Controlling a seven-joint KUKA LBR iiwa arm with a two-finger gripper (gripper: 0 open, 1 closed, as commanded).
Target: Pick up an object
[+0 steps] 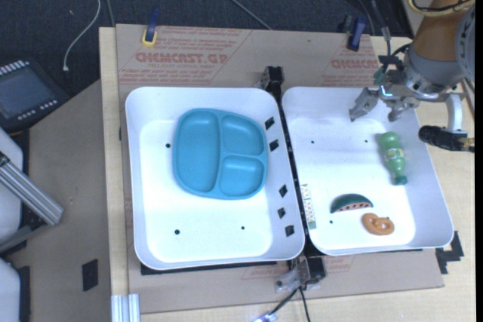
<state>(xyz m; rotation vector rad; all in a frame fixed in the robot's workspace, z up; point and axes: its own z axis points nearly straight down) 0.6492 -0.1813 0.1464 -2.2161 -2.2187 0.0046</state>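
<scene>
Three objects in right bin [430, 185]: green bottle [392, 156] by right wall, watermelon slice toy [352, 203] and orange pretzel-like piece [377, 224] near front. Gripper [379, 108] over bin's back right part, fingers spread wide, nothing between them. Bottle lies nearest, just in front of and slightly right of gripper, apart; looks untouched, though view is small. Left bin [143, 162] holds blue divided plate [220, 153].
</scene>
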